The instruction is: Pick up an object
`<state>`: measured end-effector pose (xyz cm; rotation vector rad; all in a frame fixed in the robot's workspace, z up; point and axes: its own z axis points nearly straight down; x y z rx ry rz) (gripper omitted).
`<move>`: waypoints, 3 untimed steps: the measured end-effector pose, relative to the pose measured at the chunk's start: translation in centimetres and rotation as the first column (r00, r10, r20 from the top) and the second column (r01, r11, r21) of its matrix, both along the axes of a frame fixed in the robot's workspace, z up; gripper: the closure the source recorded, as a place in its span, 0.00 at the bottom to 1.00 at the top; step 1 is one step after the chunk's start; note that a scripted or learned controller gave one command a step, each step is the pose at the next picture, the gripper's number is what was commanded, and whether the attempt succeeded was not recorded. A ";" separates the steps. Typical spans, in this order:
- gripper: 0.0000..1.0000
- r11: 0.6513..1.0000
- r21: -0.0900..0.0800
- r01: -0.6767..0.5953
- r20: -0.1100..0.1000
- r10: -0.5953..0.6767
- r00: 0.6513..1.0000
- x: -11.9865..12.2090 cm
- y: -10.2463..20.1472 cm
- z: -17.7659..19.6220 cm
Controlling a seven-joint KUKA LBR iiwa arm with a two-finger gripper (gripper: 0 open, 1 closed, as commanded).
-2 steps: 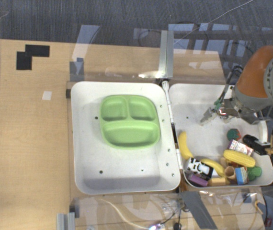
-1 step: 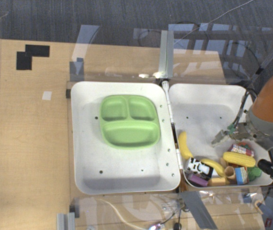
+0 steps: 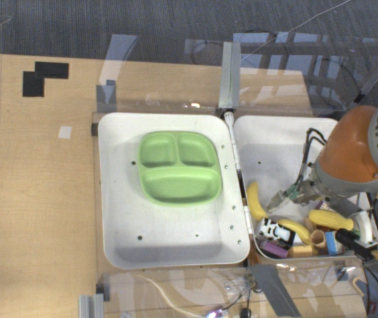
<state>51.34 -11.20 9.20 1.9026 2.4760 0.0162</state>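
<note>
The gripper (image 3: 283, 200) hangs low in the right bin (image 3: 268, 148), its fingers slightly parted and gripping nothing. Just beside them, to their left, lies a banana (image 3: 254, 203) — more toys crowd the bin's near edge. A green divided plate (image 3: 178, 167) sits well apart in the left bin (image 3: 119, 191).

The left bin (image 3: 119, 244) is white, and the divided plate (image 3: 178, 167) in it is light green. The right bin (image 3: 268, 144) is white too. At its front edge lie a yellow banana (image 3: 255, 203), a yellow corn cob (image 3: 330, 219), a black-and-white toy (image 3: 275, 230) and a purple piece (image 3: 274, 248). The arm (image 3: 355, 148) is orange and grey. The bench (image 3: 36, 197) is light brown with black squares (image 3: 43, 77) near its back left corner.
</note>
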 end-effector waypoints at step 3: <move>0.00 0.974 0.004 0.225 -0.005 -0.225 0.974 -2.2 -2.2 -0.1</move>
